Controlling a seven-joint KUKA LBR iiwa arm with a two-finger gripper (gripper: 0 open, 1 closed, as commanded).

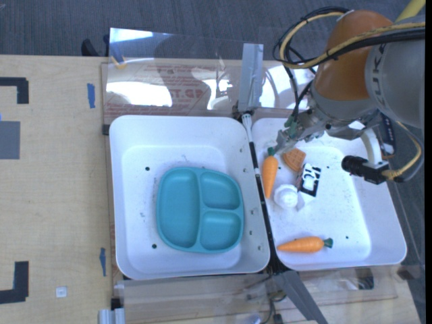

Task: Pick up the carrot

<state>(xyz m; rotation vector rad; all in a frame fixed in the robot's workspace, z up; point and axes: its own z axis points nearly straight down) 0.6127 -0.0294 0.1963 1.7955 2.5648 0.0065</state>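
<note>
1. Carrot pickup, approach step by our read: we see the grey arm (pixel 378 66) with its orange band reaching in from the right over the back of the right bin (pixel 385 241), nothing lifted yet.
2. Left bin (pixel 128 147) carries a teal divided plate (pixel 200 209); we judge it has no part in the task.
3. Right bin carries all the small stuff. We count two carrots, so the target is ambiguous.
4. Upright carrot (pixel 269 174) lies along the bin's left wall, green top toward the back, just beside the gripper (pixel 289 135). We take this as the likely target.
5. Second carrot (pixel 304 245) lies flat near the front of the same bin, green top to the right, well apart from the gripper.
6. Clutter beside the first carrot: a black-and-white tag (pixel 310 179), a white round piece (pixel 286 197) touching or nearly touching the carrot's lower end, and a tan wedge (pixel 293 158).
7. Gripper sits low by the carrot's green top; whether its pincer is wide or narrow we cannot tell, and we see nothing between it.
8. Next move, our guess: shift slightly forward over the carrot body, line up across its width, drop, close, avoiding the wall and the white piece.
</note>
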